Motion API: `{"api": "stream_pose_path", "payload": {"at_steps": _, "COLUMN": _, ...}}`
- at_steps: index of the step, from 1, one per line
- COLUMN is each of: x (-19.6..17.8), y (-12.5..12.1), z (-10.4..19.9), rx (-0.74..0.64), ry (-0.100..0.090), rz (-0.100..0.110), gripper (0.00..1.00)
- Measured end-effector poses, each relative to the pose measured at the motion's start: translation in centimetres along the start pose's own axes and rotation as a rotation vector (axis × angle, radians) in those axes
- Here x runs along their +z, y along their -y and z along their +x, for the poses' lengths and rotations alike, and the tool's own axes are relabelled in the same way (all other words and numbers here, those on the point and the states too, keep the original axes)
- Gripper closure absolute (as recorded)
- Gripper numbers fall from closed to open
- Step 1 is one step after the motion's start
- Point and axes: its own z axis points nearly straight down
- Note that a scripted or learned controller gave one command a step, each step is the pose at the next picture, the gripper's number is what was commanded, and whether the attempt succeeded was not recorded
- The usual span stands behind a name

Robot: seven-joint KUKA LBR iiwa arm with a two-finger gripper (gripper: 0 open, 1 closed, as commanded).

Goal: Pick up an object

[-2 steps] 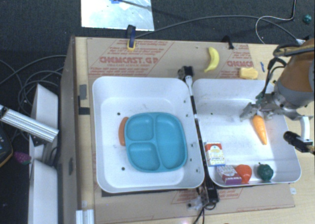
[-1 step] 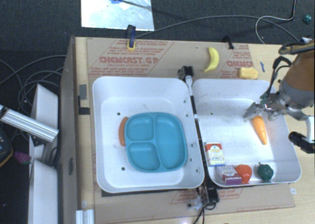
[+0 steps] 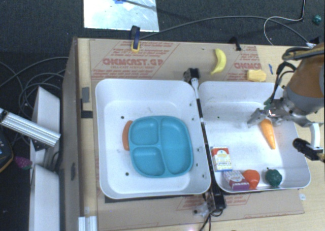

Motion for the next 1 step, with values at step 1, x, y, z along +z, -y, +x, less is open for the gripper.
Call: {"api": "stream_pose_path", "payload": {"at_steps": 1, "x": -2.98, "y": -0.60, "z": -0.34, "rx": -0.002, "ry": 0.001, "rz": -0.002, "gripper": 0.00}}
